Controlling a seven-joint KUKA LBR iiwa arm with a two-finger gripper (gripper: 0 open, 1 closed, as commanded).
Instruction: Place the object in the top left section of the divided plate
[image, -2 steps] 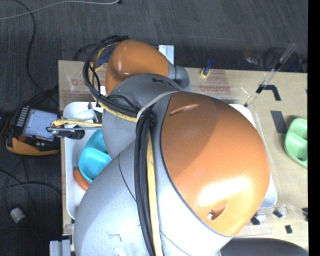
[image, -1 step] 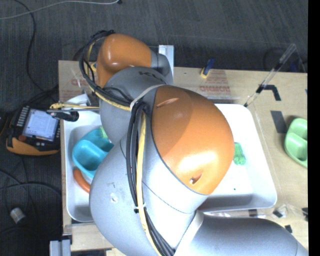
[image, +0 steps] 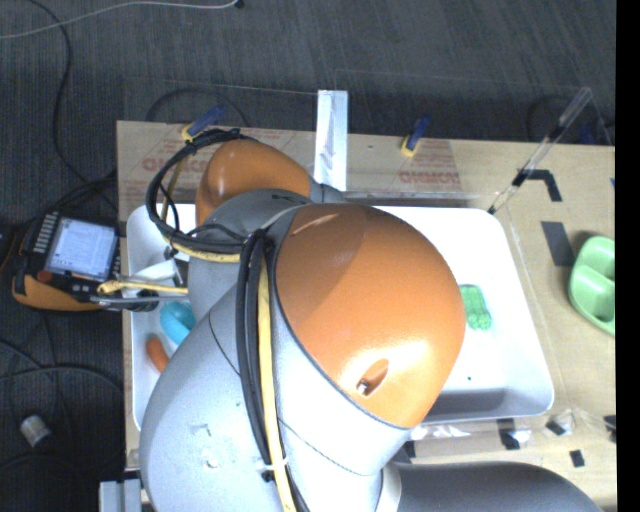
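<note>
The grey and orange arm covers most of the left bin and the middle of the view, hiding the gripper's end and most of what lies under it. At the left bin's visible strip I see a light blue object and below it an orange object. A green object lies in the right bin, just past the arm's orange shell. No part of a divided plate can be made out behind the arm.
A bright green item sits on the bench at the far right. A handheld device with a screen lies off the bench at left. Black and yellow cables loop over the left bin's back corner. Clamps stand along the rear edge.
</note>
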